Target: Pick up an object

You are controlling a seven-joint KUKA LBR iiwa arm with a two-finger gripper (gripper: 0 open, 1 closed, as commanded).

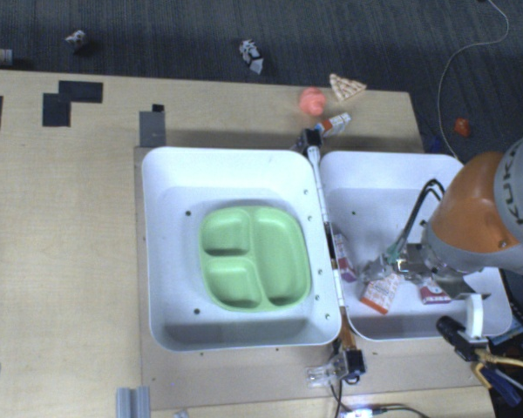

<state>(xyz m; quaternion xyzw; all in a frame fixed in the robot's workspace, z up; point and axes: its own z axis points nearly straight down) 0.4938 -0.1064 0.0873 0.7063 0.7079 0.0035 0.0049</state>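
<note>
The gripper hung low in the right bin, directly above a red-and-white packet on the floor. Packet and fingertips seemed to touch; the jaws' spread was unreadable.

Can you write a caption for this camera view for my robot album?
Robot arm reaching into the right bin, beside a green tray in the left bin.

Arm over the right bin, green tray in the left

The arm hangs over the right bin, gripper low beside an orange-and-white packet; the green divided tray sits in the left bin.
</note>
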